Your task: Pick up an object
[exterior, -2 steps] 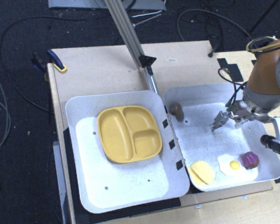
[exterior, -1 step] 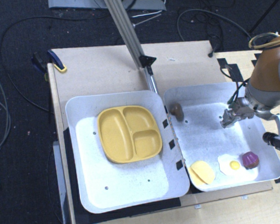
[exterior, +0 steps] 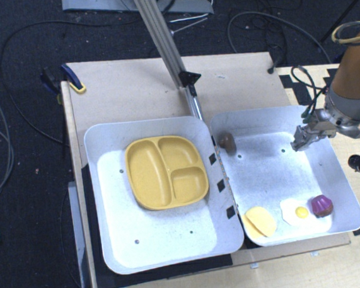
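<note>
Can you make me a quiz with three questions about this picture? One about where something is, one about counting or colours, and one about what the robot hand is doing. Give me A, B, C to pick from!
1. Where is the yellow divided plate?
A. In the left bin
B. In the right bin
C. On the floor

2. How many things lie in the right bin?
A. One
B. Four
C. Seven

3. What is the gripper doing?
A. Lifting the plate
B. Squeezing the purple toy
C. Hanging above the right bin's far right part, with nothing seen in it

Answers:
1. A, the plate sits inside the left bin.
2. B, there is a brown lump, a yellow piece, a fried egg toy and the purple toy.
3. C, the toys all lie apart from it, near the bin's edges.
</note>
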Robot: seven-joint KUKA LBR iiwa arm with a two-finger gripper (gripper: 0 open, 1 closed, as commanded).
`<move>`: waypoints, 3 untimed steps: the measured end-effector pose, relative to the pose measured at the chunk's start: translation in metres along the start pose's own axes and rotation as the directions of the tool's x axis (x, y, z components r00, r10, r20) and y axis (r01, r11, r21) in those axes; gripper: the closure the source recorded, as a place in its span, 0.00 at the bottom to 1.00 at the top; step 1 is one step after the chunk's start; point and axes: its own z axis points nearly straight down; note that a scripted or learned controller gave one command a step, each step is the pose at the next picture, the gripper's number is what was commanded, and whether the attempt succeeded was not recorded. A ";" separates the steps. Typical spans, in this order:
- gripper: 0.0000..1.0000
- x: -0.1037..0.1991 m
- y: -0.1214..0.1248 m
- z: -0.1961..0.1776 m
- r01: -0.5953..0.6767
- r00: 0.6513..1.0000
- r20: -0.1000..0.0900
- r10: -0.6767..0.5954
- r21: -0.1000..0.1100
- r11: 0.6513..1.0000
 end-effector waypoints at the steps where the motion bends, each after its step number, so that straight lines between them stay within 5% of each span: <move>1: 1.00 0.005 0.001 -0.044 0.001 1.000 0.000 -0.001 0.000 1.000; 2: 1.00 0.005 0.002 -0.083 0.001 1.000 0.000 -0.001 0.000 1.000; 3: 1.00 0.056 0.016 -0.075 0.004 1.000 -0.002 -0.004 0.004 1.000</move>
